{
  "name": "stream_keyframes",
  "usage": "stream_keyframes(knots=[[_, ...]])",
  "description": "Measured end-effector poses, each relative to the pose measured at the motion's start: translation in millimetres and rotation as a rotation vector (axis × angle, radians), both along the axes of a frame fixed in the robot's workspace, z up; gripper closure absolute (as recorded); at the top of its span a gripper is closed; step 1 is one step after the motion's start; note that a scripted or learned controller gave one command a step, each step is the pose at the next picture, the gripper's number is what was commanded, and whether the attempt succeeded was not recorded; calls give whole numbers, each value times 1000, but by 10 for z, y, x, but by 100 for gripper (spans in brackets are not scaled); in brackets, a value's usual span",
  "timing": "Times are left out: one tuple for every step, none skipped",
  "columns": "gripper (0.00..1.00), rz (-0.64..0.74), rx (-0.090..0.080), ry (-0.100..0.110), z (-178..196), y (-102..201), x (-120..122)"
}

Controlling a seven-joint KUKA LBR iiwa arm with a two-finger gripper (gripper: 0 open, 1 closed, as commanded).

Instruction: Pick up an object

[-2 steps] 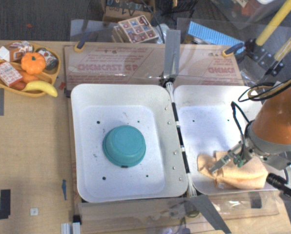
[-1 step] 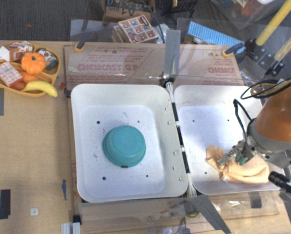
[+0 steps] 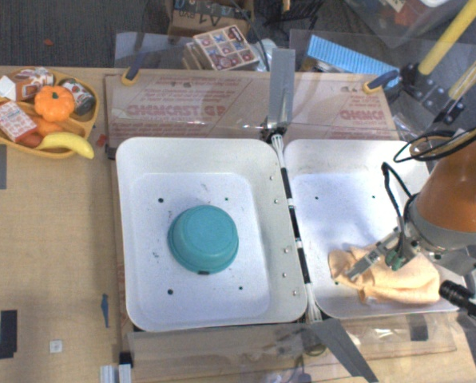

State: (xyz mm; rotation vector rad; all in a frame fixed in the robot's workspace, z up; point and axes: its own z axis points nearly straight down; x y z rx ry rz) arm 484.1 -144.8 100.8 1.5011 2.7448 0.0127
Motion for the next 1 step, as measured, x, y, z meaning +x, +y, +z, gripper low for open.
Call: stream_keyframes(knots=[[0,-211,0,6,-115,256,-19]])
